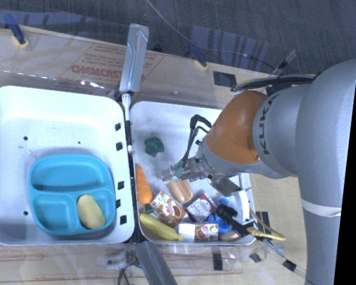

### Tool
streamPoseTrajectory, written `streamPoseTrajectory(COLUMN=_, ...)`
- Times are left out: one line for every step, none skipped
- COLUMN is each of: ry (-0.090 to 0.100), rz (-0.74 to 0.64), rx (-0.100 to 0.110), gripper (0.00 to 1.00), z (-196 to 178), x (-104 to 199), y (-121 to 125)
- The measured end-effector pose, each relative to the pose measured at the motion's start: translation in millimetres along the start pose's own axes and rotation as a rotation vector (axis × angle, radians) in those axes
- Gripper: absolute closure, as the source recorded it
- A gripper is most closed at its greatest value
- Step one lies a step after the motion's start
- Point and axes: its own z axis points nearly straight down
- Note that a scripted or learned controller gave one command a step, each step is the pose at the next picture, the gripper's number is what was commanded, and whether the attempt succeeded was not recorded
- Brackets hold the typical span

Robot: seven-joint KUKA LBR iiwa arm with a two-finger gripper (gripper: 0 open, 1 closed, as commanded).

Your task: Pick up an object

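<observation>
My gripper reaches down into the right bin, its tip just above a tan bread roll. Around that roll lie an orange carrot, a yellow banana, a green broccoli piece and several small printed packets. The arm's grey body and orange band cover the bin's right part. Nothing shows between the fingers.
The left bin holds a blue divided tray with a yellow potato-like object in its lower right compartment. A metal divider stands between the bins at the back. Cables and clips lie at the right bin's front right corner.
</observation>
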Motion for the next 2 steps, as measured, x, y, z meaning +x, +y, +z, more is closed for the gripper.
streamPoseTrajectory(ry=0.01, rz=-0.437, rx=0.011, gripper=1.0, z=-61.0, x=-3.8, y=-6.9)
streamPoseTrajectory(ry=0.011, rz=-0.658, rx=0.01, gripper=1.0, z=-87.5, x=-51.8, y=44.4)
